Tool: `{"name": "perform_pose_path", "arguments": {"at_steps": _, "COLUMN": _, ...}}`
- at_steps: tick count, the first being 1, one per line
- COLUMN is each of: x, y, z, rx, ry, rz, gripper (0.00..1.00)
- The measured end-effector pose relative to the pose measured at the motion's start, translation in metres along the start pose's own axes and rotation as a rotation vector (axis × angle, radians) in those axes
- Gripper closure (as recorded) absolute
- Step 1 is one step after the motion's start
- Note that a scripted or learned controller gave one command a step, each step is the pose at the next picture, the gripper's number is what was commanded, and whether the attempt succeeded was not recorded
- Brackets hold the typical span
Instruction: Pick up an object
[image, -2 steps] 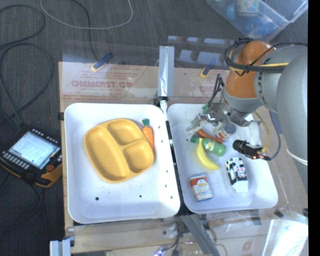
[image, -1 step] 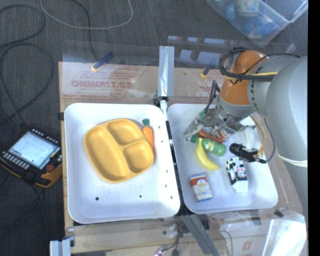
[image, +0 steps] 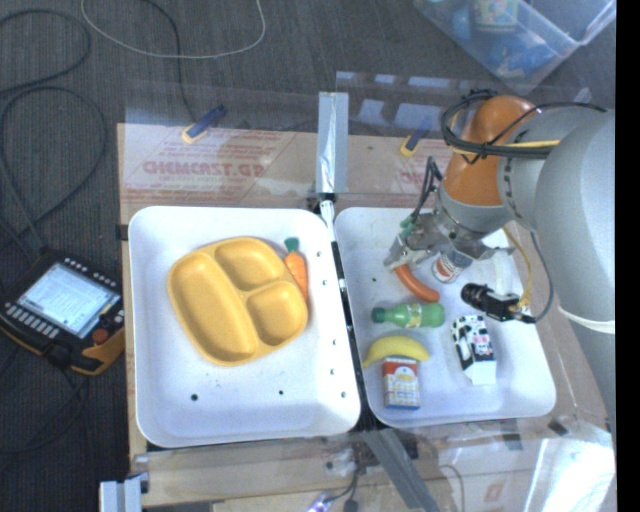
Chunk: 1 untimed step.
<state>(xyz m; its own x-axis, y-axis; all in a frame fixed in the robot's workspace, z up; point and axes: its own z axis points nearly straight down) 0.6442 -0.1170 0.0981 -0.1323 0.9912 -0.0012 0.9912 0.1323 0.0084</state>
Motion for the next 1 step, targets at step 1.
{"name": "perform_pose_path", "arguments": {"at_steps": 1, "x": 0.0486, "y": 0.0317, "z": -0.0839, "rx": 0.012, "ry": 0.001, "rz": 0.12, "gripper": 1.0}}
